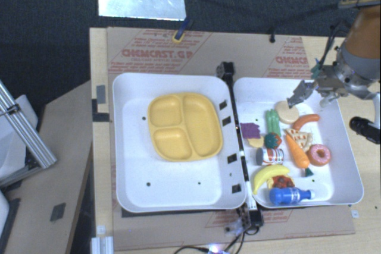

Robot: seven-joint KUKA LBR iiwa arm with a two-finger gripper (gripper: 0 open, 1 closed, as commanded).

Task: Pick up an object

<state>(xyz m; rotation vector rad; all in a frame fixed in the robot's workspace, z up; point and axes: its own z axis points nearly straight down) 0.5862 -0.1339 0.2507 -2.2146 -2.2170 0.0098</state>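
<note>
Table [149, 44]: you are looking down at two white bins sitting side by side.
Left bin [128, 128]: holding a yellow divided plate [183, 126].
Right bin [345, 146]: carrying toy foods, among them a banana [269, 175], carrot [296, 150] and donut [320, 154].
Hand [311, 94]: hovering over the bin's far edge, fingers apart, gripping nothing.

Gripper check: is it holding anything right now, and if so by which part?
Nothing is held. The gripper hangs over the right bin, just above the tan round piece, with nothing between its fingers.

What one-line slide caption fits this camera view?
Gripper poised over the right bin of toy food, beside a yellow tray in the left bin.
</note>
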